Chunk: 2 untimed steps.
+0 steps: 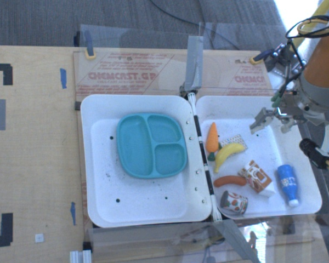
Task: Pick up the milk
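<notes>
In the right bin (274, 147) I'm looking at the milk (256, 176), a small brown-and-white carton lying tilted toward the near side, between the sausage (229, 181) on its left and the blue bottle (288, 184) on its right. A carrot (211, 137) and a banana (228, 153) are sitting farther back, and a little printed cup (233, 203) is lying at the near edge. The teal divided plate (151, 145) is taking up the left bin.

My hand (271, 118) is hanging over the far right part of that bin with its fingers spread and nothing between them, well apart from the carton. So I'm reckoning we're at the approach stage, grasp not yet made. Next I'm needing to bring it toward the near side and a bit left, line the fingers up across the carton's narrow sides, then drop down without bumping the sausage or bottle.
</notes>
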Tool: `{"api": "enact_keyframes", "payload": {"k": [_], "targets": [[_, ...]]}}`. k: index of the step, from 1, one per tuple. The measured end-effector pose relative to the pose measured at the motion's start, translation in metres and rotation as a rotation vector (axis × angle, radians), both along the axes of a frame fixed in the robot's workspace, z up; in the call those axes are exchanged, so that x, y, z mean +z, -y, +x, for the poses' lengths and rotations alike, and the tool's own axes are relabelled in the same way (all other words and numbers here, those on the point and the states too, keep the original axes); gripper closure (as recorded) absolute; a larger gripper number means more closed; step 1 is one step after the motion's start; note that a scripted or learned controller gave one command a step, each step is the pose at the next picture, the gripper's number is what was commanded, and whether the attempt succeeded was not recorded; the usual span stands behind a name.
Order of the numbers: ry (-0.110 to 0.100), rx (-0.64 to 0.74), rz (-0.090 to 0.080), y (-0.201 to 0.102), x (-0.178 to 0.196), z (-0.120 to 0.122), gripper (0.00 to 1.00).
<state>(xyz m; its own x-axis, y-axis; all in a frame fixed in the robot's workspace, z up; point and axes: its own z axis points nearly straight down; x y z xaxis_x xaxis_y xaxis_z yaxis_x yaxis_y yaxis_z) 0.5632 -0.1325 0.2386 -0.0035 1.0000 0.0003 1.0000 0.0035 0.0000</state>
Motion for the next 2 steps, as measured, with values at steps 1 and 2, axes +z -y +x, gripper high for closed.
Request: {"api": "enact_keyframes", "payload": {"k": [1, 2], "targets": [[0.004, -0.016, -0.001, 0.014, -0.126, -0.076, 0.00], [0.034, 0.040, -0.007, 0.010, -0.141, -0.073, 0.00]]}}
